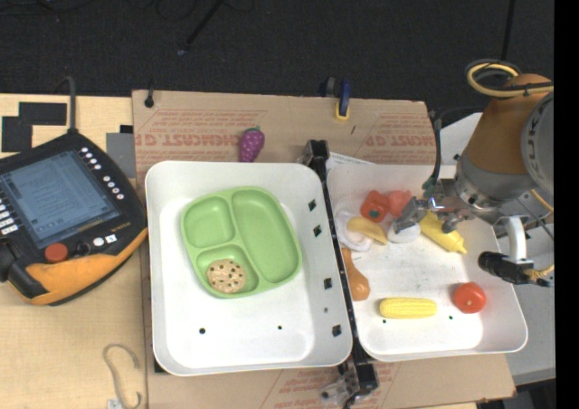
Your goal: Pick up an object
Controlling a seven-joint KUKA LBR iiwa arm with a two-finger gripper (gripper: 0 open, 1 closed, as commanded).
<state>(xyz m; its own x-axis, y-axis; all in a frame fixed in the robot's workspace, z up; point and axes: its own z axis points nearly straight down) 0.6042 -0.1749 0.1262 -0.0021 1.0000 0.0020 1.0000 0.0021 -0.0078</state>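
The hand (425, 210) is poised low in the right bin (507, 330); whether it is open cannot be told. Among the crowded banana (366, 230), yellow bottle (443, 237) and red pepper (375, 206), a neighbour could be nudged and the grasp missed.

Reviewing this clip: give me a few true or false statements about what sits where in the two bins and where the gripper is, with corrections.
1. A cookie lies in a compartment of the green tray. True.
2. The green tray is in the right bin. False: it sits in the left bin.
3. An ear of corn lies in the right bin. True.
4. The tomato is on the green tray. False: it lies in the right bin, right of the corn.
5. The gripper is over the right bin. True.
6. A purple bunch of grapes lies inside the left bin. False: it rests on the cardboard behind that bin.
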